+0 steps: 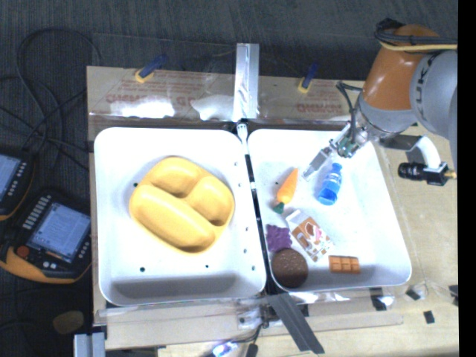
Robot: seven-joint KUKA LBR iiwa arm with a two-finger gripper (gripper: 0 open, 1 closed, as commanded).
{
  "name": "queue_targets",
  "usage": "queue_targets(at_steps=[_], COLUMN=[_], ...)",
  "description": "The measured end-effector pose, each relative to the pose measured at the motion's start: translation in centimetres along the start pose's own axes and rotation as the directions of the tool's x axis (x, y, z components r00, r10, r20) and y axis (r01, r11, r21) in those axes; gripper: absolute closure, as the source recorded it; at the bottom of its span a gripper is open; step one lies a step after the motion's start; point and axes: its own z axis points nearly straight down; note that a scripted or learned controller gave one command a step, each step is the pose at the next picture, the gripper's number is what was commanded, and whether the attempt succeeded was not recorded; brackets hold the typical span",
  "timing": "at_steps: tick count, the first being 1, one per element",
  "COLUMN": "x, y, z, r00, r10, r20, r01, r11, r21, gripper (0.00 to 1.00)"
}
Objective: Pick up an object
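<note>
My gripper (321,161) hangs over the back part of the right bin (387,199), pointing down and to the left from the orange-banded wrist. Its tip lies between an orange carrot (286,186) on its left and a small blue bottle (330,184) just below and to its right. Nearer the front of that bin lie a bunch of purple grapes (278,236), a round brown cookie (289,267), a white snack packet (309,235) and a brown wafer block (343,264). Nothing shows in the gripper.
The left bin (111,259) holds a large yellow bread-shaped object (181,203). A ridge (251,199) divides the two bins. A handheld controller (44,233) lies off the bench at the left. The arm's body (409,73) stands at the back right.
</note>
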Motion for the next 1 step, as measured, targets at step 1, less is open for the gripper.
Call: queue_targets(at_steps=[1], x=[0.28], y=[3.28], z=[7.08], r00=[0.979], r10=[0.205], r20=[-0.002], r01=[-0.205], r11=[0.979], r21=[0.004], gripper=[0.0])
